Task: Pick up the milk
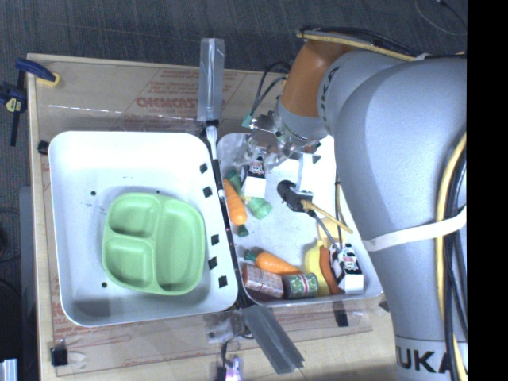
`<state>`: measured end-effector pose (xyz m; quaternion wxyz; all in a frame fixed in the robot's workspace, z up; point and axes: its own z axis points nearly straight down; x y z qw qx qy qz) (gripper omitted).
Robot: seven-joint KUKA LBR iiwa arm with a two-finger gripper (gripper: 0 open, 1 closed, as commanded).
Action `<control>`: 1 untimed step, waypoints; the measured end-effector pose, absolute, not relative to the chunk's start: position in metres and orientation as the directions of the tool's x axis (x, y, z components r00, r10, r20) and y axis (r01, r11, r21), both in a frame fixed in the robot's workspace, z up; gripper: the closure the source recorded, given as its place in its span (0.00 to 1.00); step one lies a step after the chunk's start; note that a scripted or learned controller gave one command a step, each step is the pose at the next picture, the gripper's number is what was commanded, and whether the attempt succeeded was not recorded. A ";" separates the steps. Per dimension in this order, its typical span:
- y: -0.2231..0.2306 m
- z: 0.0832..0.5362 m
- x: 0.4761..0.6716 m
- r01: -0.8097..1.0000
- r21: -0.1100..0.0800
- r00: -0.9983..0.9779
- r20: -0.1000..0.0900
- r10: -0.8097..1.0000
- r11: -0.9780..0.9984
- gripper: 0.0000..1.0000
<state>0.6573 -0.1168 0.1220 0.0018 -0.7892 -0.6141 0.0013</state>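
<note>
The grey arm reaches in from the right over the right bin (349, 296), its orange band above the wrist, and the gripper (258, 163) hangs low at the far left part of that bin; just under it stands a small white carton with dark print, which I take to be the milk (255, 183), touching or nearly touching the fingertips; whether the fingers are spread, closed or already clamped on the carton I cannot tell, since the wrist hides them; beside the milk lies a carrot (235, 202) along the bin's left wall, with a small green item (259, 207) just near of the carton; further toward the near side sit a second carrot (276, 262), a brown packet (262, 280), a green-labelled can (302, 285), a banana (315, 260) and another small white carton (350, 265); the left bin (71, 157) holds a green divided plate (154, 243); by my judgement the step in hand is the descent or the grasp itself; the next move calls for a firm closure on the carton's sides, clear of the carrot, then a straight lift
</note>
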 end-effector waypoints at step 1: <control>-0.039 0.190 0.657 0.978 -0.006 0.209 0.000 0.978 -0.209 1.00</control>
